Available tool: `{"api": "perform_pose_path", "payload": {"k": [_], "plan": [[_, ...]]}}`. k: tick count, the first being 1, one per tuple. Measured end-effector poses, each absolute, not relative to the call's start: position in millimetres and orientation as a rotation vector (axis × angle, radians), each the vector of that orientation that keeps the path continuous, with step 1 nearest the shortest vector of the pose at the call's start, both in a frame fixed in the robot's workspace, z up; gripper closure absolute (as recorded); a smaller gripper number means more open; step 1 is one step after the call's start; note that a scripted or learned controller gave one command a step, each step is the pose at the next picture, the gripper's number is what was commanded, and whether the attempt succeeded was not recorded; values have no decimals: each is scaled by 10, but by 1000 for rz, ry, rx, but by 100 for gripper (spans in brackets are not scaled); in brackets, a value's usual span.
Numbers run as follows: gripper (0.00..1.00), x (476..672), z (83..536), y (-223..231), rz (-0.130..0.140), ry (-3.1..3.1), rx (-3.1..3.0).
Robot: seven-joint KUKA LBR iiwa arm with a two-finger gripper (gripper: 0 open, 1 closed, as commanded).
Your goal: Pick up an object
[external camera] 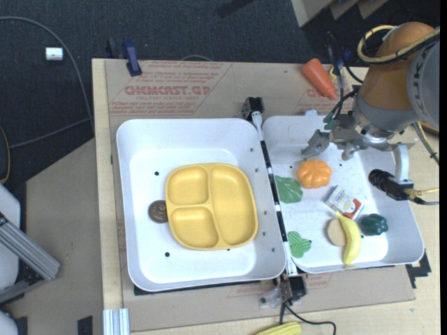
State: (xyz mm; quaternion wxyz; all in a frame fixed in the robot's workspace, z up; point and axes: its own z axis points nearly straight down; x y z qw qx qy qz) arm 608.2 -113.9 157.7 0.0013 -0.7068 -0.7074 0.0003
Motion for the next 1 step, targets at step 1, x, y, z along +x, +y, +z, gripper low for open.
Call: {"api": "perform_pose_path", "payload": {"k": [1], "plan": [[0,6102,841,-1212,2,-2220,-2220]]}}
